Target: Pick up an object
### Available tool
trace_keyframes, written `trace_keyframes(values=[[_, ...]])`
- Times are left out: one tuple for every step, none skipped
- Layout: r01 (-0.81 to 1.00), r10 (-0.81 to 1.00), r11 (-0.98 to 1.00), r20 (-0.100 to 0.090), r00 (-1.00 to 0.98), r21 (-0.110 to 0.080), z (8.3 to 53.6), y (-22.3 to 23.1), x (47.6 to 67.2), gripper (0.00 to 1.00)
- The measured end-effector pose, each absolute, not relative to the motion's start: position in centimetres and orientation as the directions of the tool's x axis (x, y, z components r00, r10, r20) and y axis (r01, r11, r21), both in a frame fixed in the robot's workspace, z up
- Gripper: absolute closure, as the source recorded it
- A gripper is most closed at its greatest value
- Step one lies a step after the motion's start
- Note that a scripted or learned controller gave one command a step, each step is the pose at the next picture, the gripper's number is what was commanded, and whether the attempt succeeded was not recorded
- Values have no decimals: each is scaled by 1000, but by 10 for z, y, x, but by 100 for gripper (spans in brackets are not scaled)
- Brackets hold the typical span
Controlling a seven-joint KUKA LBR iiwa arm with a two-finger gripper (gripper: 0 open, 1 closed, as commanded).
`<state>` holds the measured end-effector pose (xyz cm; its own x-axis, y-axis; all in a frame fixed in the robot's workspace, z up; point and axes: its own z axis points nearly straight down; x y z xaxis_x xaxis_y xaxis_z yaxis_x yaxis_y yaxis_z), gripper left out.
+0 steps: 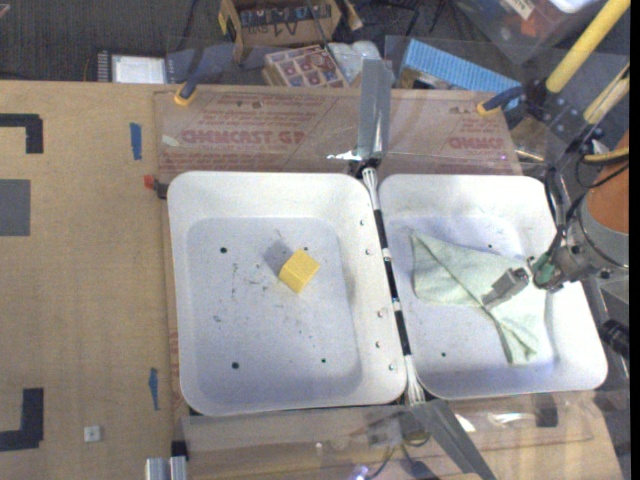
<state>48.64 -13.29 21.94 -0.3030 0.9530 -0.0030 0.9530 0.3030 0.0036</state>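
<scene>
Hand [508, 286] rests over cloth [465, 278] near right bin's [480, 196] outer edge.

Two shallow white bins, the left bin [200, 218] and the right bin [580, 368], sit side by side on a tan bench [80, 268]. Behind them lie a brown cardboard sheet [260, 138], a blue ribbed board [450, 68] and a small printed box [305, 66].

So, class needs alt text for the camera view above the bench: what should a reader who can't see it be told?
A robot gripper reaching in from the right hangs over a crumpled pale green cloth in the right white bin. A small yellow block lies alone near the middle of the left white bin. Both bins sit side by side on a bench.
</scene>
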Motion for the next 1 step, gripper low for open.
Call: trace_keyframes(values=[[960, 960, 282, 0, -282, 0, 105, -118, 479, 0]])
